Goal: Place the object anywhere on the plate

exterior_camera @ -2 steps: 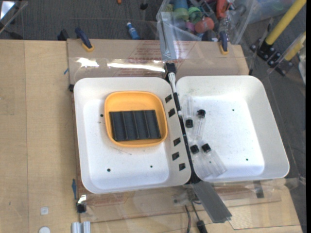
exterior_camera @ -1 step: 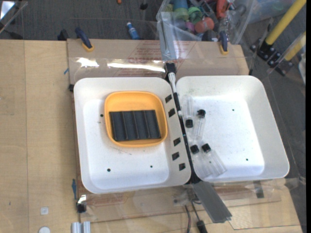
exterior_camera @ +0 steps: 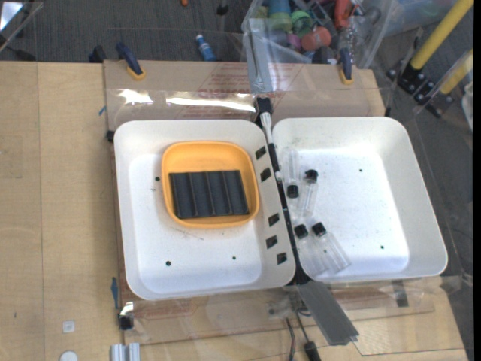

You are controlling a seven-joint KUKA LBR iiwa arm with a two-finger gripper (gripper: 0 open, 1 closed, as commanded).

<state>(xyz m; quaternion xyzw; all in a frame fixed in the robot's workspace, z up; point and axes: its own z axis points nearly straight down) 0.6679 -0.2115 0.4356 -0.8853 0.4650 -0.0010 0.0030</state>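
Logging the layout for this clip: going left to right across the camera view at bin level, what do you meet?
Left white bin → orange plate carrying a dark ribbed block → black divider between the bins → clear vials with black caps → right white bin.

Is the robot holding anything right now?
Nothing is being held. The black object already lies on the orange plate in the left bin.

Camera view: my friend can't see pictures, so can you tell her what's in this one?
A dark ridged block lies on an orange plate in the left white bin. The right white bin holds a few small clear vials with black caps near its left side. A clear box of colourful toys stands behind the bins.
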